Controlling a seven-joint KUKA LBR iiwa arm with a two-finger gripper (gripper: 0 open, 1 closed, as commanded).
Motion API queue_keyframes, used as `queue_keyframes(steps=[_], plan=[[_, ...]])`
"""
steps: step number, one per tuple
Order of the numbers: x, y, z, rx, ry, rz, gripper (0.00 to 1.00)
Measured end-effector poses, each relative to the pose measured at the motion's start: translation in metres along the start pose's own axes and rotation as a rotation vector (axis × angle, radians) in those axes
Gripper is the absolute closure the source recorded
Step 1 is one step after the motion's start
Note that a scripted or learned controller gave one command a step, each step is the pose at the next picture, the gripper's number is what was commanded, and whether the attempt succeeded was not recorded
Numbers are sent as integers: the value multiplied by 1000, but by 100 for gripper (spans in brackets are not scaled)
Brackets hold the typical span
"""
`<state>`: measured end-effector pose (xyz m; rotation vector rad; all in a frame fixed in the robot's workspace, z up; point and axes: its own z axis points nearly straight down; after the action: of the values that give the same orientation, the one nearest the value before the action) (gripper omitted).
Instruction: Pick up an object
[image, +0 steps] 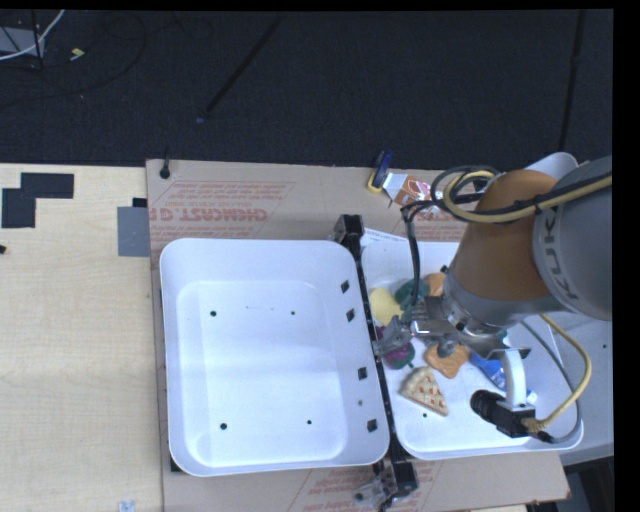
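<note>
- Hovering low over the right bin (560, 440), the gripper (405, 335) is positioned at the clutter's 9 o'clock edge.
- Jaw state cannot be told.
- Candidate objects: yellow piece (383, 303), purple piece (398, 353), waffle wedge (427, 391) at 6 o'clock.
- One isolated item should be centred before closing.

Brown cardboard sheet (250, 200) under the 2 bins, pale wooden bench (70, 330), dark floor (300, 80) with cables behind
</note>
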<state>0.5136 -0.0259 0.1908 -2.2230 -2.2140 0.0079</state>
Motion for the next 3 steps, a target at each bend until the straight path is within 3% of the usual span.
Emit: queue_keyframes(steps=[1, 2, 3], plan=[[-59, -25, 27, 0, 2, 0, 0], [-54, -39, 68, 0, 3, -4, 0], [-56, -38, 57, -1, 2, 3, 100]])
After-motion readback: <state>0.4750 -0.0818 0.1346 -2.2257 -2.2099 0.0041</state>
